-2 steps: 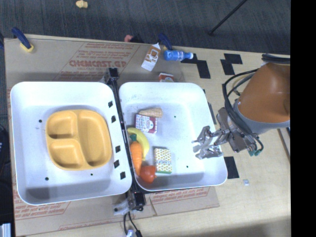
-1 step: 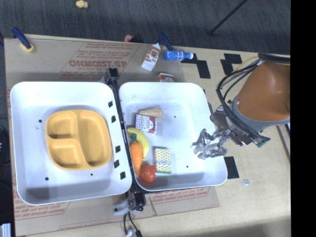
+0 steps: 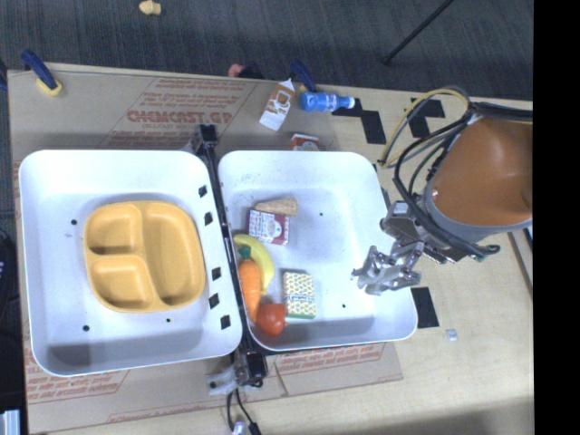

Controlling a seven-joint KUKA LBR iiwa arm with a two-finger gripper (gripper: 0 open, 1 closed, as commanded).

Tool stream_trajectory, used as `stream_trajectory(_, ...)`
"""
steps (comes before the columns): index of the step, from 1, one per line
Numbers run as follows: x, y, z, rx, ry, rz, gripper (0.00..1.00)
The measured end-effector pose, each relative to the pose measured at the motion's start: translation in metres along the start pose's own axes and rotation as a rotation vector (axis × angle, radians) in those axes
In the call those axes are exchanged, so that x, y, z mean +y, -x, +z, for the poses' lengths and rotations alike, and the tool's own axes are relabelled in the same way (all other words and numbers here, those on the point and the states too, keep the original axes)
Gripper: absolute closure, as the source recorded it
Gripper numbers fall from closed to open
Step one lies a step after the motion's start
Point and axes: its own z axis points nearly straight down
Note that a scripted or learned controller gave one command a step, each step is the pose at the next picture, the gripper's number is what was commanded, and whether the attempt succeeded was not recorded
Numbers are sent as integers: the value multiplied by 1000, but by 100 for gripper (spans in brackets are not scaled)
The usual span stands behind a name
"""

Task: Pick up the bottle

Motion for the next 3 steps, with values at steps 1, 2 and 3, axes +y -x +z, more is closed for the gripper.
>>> stream_trajectory(1,10,-7,4,1,3,-441,100)
stream_trajectory(2,10,-7,0,2,5,-164,100)
stream_trajectory(3,10,-7,5,1,4,-362,100)
